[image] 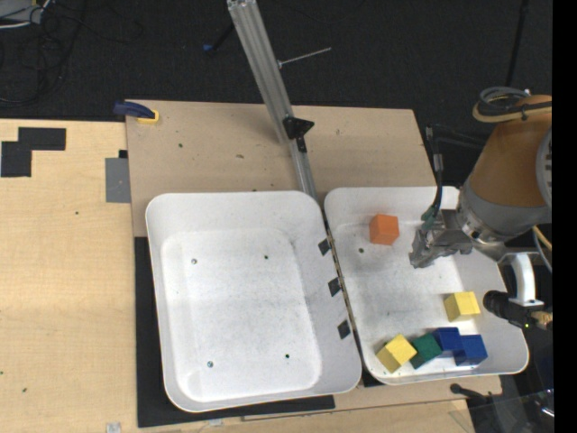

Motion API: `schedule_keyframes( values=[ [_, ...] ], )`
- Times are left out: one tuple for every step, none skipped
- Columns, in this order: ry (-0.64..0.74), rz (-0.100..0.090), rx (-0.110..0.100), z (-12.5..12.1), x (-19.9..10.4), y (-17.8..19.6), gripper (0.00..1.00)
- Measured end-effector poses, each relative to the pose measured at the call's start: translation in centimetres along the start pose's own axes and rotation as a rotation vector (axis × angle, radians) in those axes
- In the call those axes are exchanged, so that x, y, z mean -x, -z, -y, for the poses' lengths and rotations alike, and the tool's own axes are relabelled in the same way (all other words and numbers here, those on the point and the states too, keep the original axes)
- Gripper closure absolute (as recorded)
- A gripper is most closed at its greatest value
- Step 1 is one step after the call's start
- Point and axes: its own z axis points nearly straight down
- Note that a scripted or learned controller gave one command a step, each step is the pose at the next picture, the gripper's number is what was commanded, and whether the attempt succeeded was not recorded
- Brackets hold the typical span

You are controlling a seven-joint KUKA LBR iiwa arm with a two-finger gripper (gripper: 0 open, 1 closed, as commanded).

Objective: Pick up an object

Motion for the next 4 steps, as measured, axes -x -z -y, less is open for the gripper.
schedule_keyframes(
  values=[
    [0.005,-0.002,-0.001,-1.6,-5.8,0.2,1.0],
    [0.004,-0.002,-0.001,-3.2,-10.5,0.6,1.0],
    [0.004,0.0,-0.002,-2.6,-15.9,1.4,1.0],
    [0.005,-0.002,-0.001,-3.2,-21.1,2.8,1.0]
  ],
)
